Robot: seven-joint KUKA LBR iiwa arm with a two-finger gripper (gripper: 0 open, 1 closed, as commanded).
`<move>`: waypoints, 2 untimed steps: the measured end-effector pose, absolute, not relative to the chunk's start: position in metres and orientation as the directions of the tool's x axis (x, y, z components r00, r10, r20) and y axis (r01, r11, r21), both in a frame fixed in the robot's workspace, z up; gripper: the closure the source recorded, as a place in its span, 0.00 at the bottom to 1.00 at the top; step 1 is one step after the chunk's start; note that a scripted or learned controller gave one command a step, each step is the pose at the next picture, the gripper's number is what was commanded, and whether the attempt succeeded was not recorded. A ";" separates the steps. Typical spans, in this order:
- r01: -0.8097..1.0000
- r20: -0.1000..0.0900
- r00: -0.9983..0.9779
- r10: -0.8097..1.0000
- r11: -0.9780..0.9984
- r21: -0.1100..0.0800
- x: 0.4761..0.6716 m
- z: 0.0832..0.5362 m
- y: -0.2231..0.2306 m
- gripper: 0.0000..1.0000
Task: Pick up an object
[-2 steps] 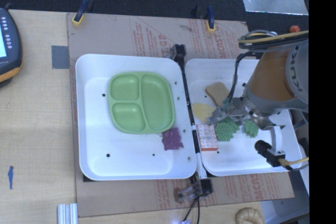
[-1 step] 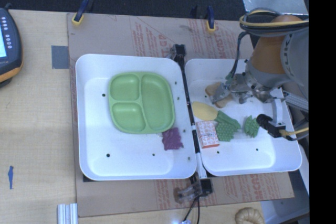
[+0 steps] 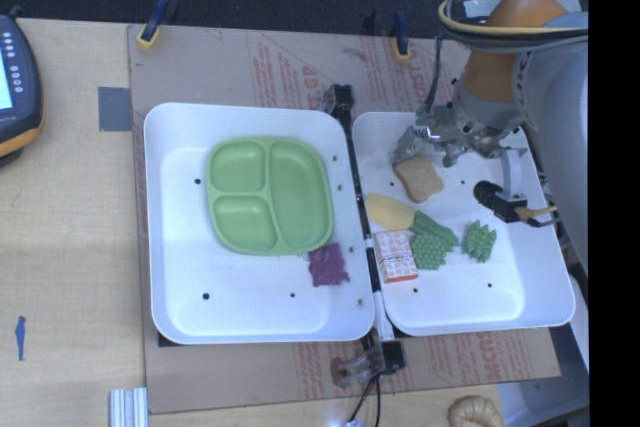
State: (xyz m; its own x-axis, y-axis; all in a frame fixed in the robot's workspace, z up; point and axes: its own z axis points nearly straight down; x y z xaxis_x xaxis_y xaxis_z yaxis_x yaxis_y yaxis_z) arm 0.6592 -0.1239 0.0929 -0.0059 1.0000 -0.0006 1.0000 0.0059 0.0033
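My gripper (image 3: 428, 149) hangs low over the far left part of the right bin (image 3: 540, 310). Just beneath and in front of it lies a tan slice of toast (image 3: 419, 179); whether they touch I cannot tell. Nearer the front lie a yellow piece (image 3: 389, 211), a red and white packet (image 3: 396, 255), a dark green bumpy piece (image 3: 432, 241) and a smaller green piece (image 3: 479, 241). The left bin (image 3: 175, 305) holds a light green divided plate (image 3: 270, 195) and a small purple piece (image 3: 327, 265).
The two bins meet along a ridge (image 3: 358, 205) with black clamps at both ends. A handheld pendant (image 3: 15, 85) lies at the far left of the bench. The arm's grey body and orange band (image 3: 510, 35) rise over the right bin's far right corner.
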 end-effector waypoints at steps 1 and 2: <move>1.000 0.001 -0.007 1.000 0.007 -0.005 0.656 0.092 -0.098 0.00; 1.000 -0.002 -0.001 1.000 0.001 -0.001 0.656 0.093 -0.135 0.00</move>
